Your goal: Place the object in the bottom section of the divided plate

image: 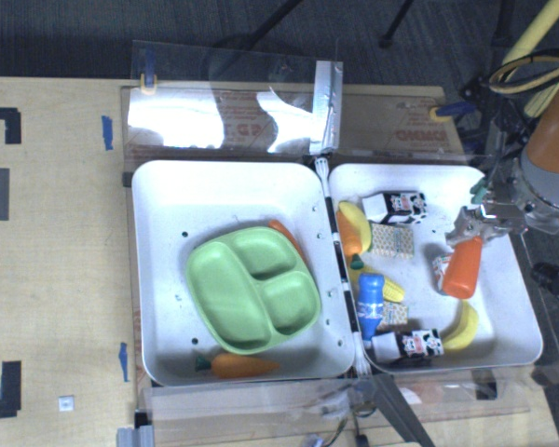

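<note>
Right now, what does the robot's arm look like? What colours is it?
The arm comes in from the right side. It is round and grey, with an orange band higher up. Near its end is the gripper, made of pale grey metal with a small green spot on it. Behind the arm, black and yellow cables loop around.
</note>
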`<state>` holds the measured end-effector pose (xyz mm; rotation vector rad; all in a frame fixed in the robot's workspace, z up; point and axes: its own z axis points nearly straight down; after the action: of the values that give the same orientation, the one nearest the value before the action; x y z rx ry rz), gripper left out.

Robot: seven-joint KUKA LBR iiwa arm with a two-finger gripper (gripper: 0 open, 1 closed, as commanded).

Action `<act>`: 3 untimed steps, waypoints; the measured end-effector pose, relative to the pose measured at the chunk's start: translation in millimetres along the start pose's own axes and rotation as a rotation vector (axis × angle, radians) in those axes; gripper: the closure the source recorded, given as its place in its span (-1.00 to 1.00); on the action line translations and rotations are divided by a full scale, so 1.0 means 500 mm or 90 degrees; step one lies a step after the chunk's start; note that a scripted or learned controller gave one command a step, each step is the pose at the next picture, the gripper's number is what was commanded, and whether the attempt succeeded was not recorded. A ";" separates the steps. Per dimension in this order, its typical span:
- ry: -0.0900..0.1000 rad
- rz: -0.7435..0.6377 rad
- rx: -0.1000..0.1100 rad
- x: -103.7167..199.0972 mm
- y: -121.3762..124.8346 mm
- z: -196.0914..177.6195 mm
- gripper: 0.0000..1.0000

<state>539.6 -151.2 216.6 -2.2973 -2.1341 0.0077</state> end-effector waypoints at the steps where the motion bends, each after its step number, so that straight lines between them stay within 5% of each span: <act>1: 0.000 0.079 0.001 0.174 -0.047 0.018 1.00; 3: -0.001 0.002 0.001 0.435 -0.094 0.073 1.00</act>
<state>508.5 68.9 180.7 -2.3002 -2.1312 0.0115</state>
